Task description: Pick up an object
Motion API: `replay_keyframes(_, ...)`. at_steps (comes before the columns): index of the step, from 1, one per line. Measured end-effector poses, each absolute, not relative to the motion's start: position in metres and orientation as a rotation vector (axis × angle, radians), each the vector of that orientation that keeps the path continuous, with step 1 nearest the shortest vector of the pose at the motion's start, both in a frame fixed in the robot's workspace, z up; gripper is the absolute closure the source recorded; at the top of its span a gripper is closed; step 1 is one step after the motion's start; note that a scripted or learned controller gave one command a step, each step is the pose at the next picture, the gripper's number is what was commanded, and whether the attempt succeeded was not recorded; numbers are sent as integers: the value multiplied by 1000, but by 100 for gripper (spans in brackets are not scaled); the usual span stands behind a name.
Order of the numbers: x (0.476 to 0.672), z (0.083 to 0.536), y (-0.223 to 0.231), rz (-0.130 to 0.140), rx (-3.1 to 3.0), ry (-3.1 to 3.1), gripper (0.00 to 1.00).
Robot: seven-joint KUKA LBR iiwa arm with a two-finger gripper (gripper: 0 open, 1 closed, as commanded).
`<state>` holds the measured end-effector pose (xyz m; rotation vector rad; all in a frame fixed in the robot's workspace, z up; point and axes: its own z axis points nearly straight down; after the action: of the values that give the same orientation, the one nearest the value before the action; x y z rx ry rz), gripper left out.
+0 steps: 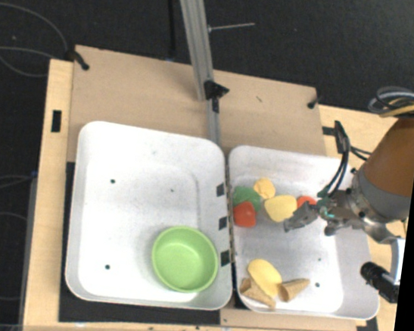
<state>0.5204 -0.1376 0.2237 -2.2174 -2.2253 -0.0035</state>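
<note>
White L bin (115,163) holds a green bowl (185,259), near front-R corner. R bin (328,281): yellow (280,207), green (245,195), red (245,215) toys at back-left, yellow and tan bits (273,283) at front. Tool (314,216) over R bin beside yellow toy; grip state: can't tell.

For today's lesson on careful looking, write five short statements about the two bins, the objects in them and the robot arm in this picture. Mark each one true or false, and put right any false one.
1. The green bowl sits in the left bin. True.
2. The gripper hangs over the left bin. False: it is over the right bin, near that bin's far end.
3. The bowl is upside down. False: it stands upright, open side up.
4. A red and green piece lies in the right bin by the divide between the bins. True.
5. The right bin holds one object. False: several small pieces lie in it, among them a yellow piece near its front edge.
</note>
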Motion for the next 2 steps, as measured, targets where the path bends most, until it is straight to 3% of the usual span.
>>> replay_keyframes(1,520,224,-138,-4,-2219,-2224,0)
replay_keyframes(2,516,176,-131,6,-2222,-2219,0)
